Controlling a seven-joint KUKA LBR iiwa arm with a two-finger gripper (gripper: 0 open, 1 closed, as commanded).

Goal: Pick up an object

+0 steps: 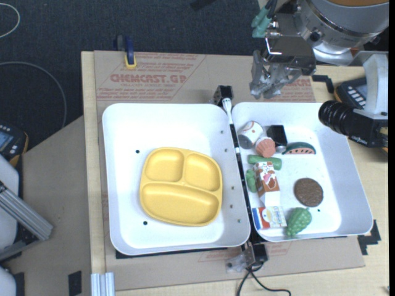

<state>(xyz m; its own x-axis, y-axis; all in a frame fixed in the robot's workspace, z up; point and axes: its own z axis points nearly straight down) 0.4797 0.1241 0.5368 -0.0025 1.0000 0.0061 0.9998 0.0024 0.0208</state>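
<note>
Green toy point(298, 221) (right bin) lies low; gripper point(271, 82) aloft, closure unclear.

- The grey arm point(345, 17) is reaching in from the upper right of the frame, its orange band showing at the top edge.
- The wrist is pointing down and toward the left.
- The gripper point(270, 84) is hanging in the upper middle-right of the frame, fingers pointing downward, with nothing visible between them.
</note>
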